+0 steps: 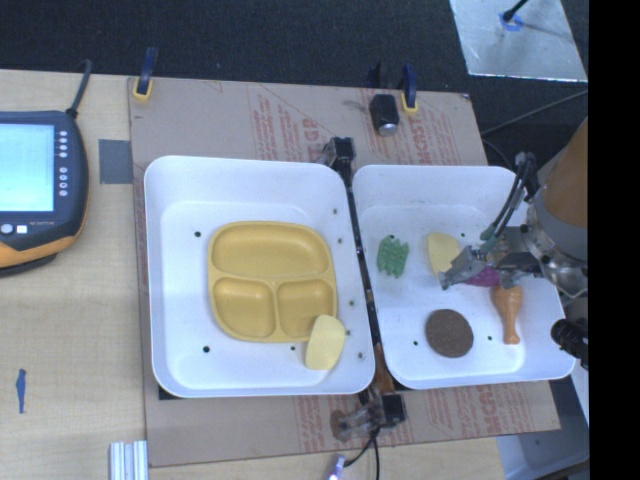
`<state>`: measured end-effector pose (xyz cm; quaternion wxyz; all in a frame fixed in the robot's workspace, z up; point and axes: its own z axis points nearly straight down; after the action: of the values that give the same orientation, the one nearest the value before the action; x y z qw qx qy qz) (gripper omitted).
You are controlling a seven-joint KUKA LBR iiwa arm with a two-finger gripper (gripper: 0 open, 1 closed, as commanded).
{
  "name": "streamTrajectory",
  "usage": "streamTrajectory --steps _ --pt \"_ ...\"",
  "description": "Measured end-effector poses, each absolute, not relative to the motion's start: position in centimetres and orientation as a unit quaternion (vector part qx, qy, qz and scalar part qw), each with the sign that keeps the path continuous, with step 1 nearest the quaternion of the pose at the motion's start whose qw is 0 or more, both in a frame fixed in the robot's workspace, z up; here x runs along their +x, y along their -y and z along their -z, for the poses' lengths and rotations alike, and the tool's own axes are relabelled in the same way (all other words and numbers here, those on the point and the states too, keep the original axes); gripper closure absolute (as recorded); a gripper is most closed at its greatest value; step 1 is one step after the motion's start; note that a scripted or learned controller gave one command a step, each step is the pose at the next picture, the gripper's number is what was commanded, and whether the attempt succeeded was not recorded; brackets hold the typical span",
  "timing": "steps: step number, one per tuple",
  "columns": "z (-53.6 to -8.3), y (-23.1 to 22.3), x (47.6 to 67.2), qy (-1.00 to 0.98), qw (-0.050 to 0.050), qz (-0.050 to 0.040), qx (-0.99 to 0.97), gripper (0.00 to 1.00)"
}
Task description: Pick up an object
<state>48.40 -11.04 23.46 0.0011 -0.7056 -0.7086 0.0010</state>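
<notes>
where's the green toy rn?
Green toy lies in the right bin, near its left wall, left of the yellow wedge.

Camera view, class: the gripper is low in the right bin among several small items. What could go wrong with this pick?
1. The gripper sits between the yellow piece and the purple item, so it may nudge either instead of grasping one.
2. The orange drumstick-shaped toy lies close by, under the wrist, and could get knocked toward the right bin wall.

The right bin holds a green toy [392, 256], yellow piece [440, 250], brown disc [449, 332], orange drumstick [509, 313] and purple thing [485, 278]. A pale yellow piece [325, 342] lies at the tray's 5 o'clock.
</notes>
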Motion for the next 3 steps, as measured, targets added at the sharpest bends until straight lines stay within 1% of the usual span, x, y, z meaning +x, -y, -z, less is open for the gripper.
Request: streamTrajectory --steps 1,2,3 --pt "-10.7 13.1 47.5 0.709 0.002 -0.0016 -0.705 0.00" --pt "-9.1 12.4 50.1 0.709 0.001 -0.0009 -0.705 0.00" --pt "-15.4 21.3 52.3 0.708 0.000 -0.0009 -0.706 0.00"
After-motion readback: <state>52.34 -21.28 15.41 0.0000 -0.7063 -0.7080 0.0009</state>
